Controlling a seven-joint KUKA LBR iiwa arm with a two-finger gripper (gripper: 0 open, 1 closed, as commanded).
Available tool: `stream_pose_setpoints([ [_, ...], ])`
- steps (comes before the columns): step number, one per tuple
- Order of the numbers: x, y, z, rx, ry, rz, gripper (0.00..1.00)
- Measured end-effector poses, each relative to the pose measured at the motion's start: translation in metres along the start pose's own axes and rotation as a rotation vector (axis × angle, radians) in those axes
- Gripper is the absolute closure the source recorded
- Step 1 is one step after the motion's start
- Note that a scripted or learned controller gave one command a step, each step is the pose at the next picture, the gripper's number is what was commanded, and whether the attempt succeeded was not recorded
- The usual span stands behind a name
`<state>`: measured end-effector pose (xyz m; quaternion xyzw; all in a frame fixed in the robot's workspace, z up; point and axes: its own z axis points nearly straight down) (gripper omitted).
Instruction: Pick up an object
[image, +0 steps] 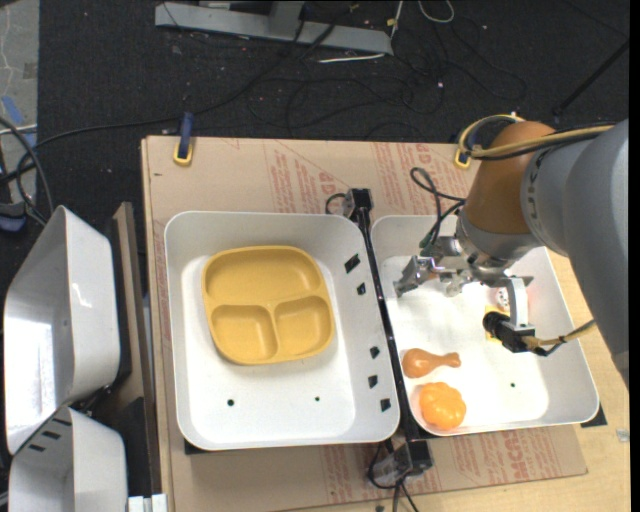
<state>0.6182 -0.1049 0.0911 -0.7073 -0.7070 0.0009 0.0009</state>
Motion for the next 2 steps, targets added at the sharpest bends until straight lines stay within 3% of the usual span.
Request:
stream_pose_setpoints([
  [1, 0.000, 0.001, -0.012, -0.003, -0.001, 0.000, 1.00],
  [2, 0.000, 0.005, -0.075, -0.008, -0.001, -0.002, 1.00],
])
